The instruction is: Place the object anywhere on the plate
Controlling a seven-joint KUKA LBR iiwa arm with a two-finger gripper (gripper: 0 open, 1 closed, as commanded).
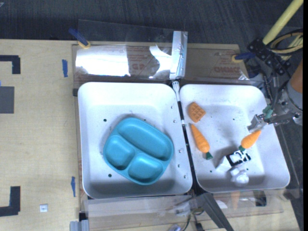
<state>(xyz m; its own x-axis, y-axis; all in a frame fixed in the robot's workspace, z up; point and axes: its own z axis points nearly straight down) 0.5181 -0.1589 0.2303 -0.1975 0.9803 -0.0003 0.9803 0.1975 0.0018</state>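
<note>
A blue divided plate (pixel 138 149) lies in the left bin (pixel 91 129). The right bin (pixel 226 100) holds an orange waffle piece (pixel 196 111), a toy carrot (pixel 199 138) near the divider, a second small carrot (pixel 250 139), a black-and-white object (pixel 238 157) and a white object (pixel 240 177). My gripper (pixel 257 123) hangs over the right bin's right side, just above the small carrot's upper end. Whether it touches that carrot is unclear.
A clear plastic panel (pixel 130 57) and a metal bracket (pixel 178 54) stand behind the bins. Cables and a yellow pole (pixel 284 18) sit at the back right. The wooden bench (pixel 33 129) stretches to the left.
</note>
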